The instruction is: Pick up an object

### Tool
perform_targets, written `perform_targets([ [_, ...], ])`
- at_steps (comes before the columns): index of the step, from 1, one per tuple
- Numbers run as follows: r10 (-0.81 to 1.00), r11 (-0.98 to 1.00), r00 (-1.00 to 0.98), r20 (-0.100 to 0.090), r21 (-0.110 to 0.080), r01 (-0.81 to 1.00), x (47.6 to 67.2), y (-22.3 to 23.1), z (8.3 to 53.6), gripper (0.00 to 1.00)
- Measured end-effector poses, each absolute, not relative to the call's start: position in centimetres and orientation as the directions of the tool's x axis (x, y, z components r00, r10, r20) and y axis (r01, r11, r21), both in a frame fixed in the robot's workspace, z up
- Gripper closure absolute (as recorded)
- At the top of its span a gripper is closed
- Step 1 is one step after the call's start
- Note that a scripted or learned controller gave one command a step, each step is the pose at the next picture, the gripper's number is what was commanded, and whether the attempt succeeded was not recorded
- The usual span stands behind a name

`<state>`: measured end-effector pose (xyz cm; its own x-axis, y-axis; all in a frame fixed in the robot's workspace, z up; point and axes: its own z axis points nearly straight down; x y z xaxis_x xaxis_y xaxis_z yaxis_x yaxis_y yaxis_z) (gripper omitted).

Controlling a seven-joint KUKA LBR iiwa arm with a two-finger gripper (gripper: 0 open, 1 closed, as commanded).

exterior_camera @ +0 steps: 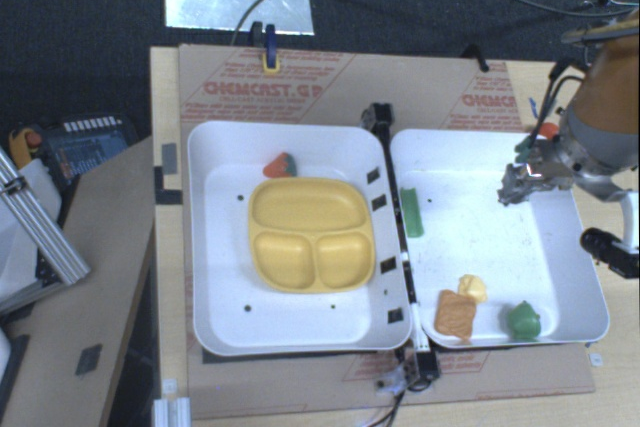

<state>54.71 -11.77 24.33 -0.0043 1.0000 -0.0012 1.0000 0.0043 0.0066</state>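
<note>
Nearest, in the right bin [590,315], lie an orange-brown piece [456,315], a yellow piece [472,289] and a green lump [522,320]; a green bar [410,212] lies by its left wall; my tool [515,183] hangs above the right side, grip unreadable; the left bin [205,245] holds a yellow divided tray [310,233].

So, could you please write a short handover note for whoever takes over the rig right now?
Gripper: over the right bin, upper right part, nothing seen in it; finger state unclear.
Right bin: green stick by the left wall; yellow piece, orange piece and green piece near the front.
Left bin: yellow tray, small red-green piece behind it.
Done: nothing picked.
Left: pick one object.
</note>
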Motion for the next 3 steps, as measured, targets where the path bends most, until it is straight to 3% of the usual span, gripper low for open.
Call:
perform_targets([
  [3, 1.000, 0.009, -0.009, 0.002, 0.003, 1.000, 57.8, 3.1, 22.8, 1.00],
])
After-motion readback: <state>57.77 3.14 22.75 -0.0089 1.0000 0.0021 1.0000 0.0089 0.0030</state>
